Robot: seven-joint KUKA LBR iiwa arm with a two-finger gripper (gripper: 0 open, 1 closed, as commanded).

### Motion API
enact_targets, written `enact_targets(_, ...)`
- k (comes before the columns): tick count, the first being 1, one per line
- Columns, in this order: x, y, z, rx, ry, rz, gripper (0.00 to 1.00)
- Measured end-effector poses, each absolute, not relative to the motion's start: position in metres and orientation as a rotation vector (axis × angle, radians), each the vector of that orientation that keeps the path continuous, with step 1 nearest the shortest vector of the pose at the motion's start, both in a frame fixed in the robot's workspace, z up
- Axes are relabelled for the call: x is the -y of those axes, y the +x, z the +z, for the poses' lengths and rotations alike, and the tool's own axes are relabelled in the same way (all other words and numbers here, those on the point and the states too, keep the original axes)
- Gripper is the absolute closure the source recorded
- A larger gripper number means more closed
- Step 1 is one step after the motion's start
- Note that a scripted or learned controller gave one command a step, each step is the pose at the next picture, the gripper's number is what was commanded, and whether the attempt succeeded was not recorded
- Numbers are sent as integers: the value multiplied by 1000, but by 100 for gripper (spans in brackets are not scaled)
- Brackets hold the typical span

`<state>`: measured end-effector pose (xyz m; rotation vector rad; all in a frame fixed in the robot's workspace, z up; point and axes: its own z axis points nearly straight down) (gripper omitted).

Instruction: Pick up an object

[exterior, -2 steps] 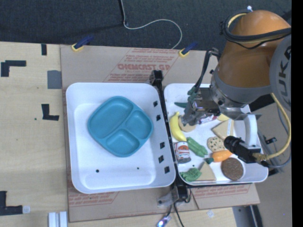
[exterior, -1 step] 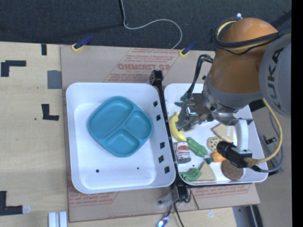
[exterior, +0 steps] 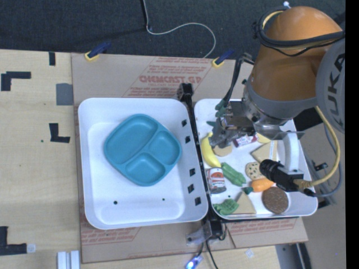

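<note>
The banana (exterior: 210,152) lies in the right bin (exterior: 304,209) against its left wall, just below the tool (exterior: 226,131). The tool hangs low over the bin's upper left part, and its dark parts blur together, so I cannot tell whether it is spread or pressed together. Nothing is visibly pinched. Beside the banana lie a green pod-like piece (exterior: 233,174) and a small can (exterior: 216,180). Farther out are a cookie (exterior: 252,170), an orange carrot (exterior: 262,185) and a brown disc (exterior: 275,200). The left bin (exterior: 88,150) holds a blue divided plate (exterior: 143,149) — both bins rest on cardboard (exterior: 162,77) on the desk.
</note>
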<state>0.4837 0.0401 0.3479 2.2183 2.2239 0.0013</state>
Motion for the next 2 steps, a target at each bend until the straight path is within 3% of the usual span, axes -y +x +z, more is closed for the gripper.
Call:
enact_targets(1,-80,484,392,-2228,2214,5,100)
enact_targets(2,-52,484,426,-2220,2220,2,100)
